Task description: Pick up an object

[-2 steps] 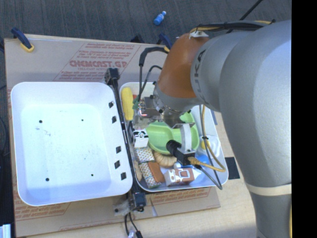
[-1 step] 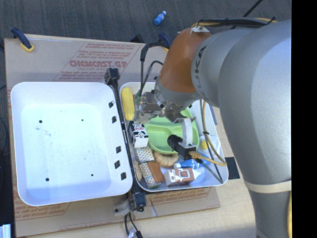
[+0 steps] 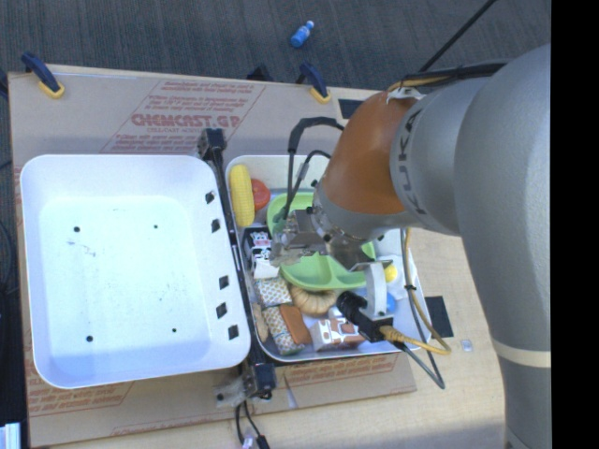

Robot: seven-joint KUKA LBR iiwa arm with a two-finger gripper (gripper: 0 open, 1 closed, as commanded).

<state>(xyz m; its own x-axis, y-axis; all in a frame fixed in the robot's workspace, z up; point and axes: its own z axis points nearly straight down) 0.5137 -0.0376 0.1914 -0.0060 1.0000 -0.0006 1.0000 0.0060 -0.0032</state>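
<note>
Grey arm [image 3: 487, 185] nearest the lens, orange band above the wrist, reaching down into the right bin [image 3: 281, 168].

Claw [image 3: 298, 237] low among clutter; opening impossible to judge, nothing visibly held. Green bowl [image 3: 318, 271] directly beneath; yellow corn [image 3: 241, 195] just left, long axis running front to back. Left bin [image 3: 122, 269] alongside, on a cardboard-covered worktop [image 3: 178, 115]; dark carpet beyond.

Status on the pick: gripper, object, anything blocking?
Gripper low over right bin, fingers unreadable. Green bowl directly beneath, no grasp visible. Corn cob and packets crowd alongside.
</note>
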